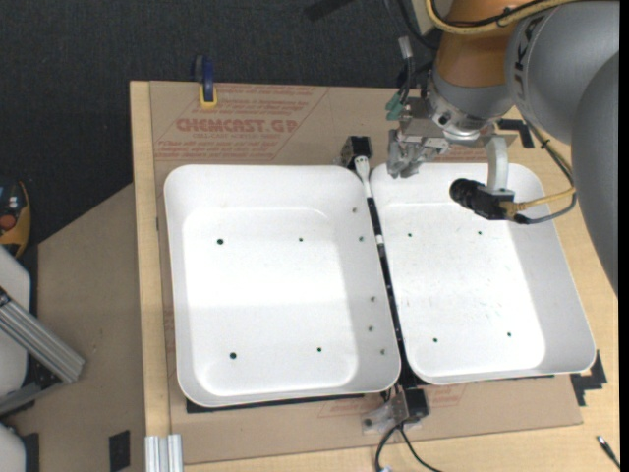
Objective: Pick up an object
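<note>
- The hand (pixel 404 165) hangs on the arm (pixel 482 57) that reaches in from the right; it sits over the far-left corner of the right bin (pixel 491 293), pointing down, just inside the rim
- Whether the hand is apart, together or clamped on something I cannot tell; its tip is a grey tangle against the white, too small to read
- The object to be picked I cannot place; the one part of either bin hidden from above is the patch under the hand, so if it lies anywhere it is, by my judgement, there, straight below and not off to a side
- With that much hidden, its long axis cannot be read either
- The floor of the right bin and that of the left bin (pixel 265 293) show plain white with a few small dark dots, which look like marks in the bins and not loose things
- A small black fitting (pixel 355 149) stands on the bench (pixel 246 116) just left of the hand, at the far end of the dark strip (pixel 378 254) between the bins; it lies outside both bins and looks fixed
- My guess is that the coming move is a straight vertical one at this corner; the rim and the fitting are close, so a sideways drift to the left could catch them
</note>
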{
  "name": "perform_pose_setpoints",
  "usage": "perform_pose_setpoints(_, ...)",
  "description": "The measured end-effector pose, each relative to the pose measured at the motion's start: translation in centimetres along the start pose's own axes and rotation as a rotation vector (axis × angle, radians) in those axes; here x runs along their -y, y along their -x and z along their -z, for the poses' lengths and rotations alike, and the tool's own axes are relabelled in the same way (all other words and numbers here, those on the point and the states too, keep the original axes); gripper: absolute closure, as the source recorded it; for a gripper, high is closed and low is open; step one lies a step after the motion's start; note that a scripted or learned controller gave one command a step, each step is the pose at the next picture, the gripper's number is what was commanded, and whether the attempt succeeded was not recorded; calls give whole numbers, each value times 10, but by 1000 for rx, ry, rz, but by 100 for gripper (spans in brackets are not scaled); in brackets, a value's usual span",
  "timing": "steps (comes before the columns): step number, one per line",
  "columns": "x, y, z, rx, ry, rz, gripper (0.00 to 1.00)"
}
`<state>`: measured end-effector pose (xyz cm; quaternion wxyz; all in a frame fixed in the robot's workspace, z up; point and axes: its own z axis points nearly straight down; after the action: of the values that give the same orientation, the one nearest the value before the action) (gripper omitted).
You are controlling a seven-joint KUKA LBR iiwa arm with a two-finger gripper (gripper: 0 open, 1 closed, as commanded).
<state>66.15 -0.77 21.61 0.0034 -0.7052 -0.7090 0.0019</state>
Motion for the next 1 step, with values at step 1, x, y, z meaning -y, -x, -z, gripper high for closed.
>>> perform_pose_setpoints(1, -6, -33, 112, 1, 20, -1, 100)
